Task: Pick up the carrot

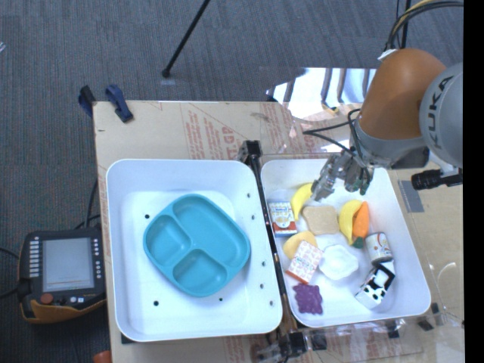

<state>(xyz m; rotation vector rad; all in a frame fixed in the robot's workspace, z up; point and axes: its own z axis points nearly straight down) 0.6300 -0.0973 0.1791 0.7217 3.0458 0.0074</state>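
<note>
Gripper (342, 178) over right bin (404, 225), finger spread not discernible, nothing visibly held. Carrot (361, 222) just below-right, beside banana (349, 219).

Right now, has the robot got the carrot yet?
Not yet. The carrot lies in the right bin, beside a yellow banana. The tool hovers just above and to the left of it. Reaching, gripping and lifting the carrot are all left to do.
</note>
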